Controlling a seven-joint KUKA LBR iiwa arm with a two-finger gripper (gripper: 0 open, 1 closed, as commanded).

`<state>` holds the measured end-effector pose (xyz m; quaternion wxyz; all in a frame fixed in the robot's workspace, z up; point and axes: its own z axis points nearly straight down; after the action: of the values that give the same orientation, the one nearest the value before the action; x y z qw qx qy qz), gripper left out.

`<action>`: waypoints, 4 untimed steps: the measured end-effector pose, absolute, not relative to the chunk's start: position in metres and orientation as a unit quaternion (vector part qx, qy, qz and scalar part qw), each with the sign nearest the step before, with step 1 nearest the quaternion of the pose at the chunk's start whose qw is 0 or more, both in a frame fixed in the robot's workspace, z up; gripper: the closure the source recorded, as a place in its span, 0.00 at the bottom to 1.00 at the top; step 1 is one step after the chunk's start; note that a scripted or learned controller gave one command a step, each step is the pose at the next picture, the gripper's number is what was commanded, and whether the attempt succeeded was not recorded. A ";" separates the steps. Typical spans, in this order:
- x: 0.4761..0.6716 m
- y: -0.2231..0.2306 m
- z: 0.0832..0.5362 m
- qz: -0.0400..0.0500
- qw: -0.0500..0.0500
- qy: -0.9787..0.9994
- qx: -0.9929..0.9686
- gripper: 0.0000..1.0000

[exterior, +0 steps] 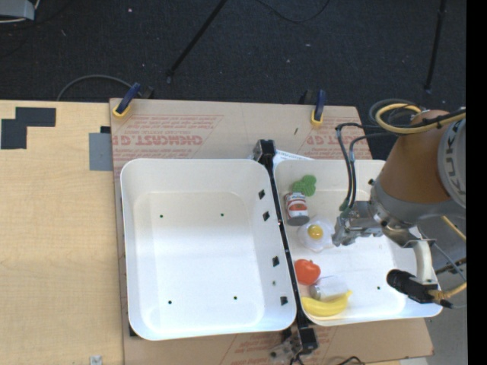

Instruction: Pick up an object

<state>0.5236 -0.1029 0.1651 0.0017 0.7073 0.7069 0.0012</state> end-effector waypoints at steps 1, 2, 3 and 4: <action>0.529 -0.096 0.212 0.001 0.001 0.707 0.707 1.00; 0.532 -0.093 0.273 0.002 0.002 0.707 0.707 1.00; 0.551 -0.035 0.266 0.000 -0.001 0.709 0.706 1.00; 0.565 0.010 0.246 -0.001 -0.001 0.708 0.706 1.00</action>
<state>0.5653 0.0105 0.2458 -0.0008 0.7061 0.7081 -0.0007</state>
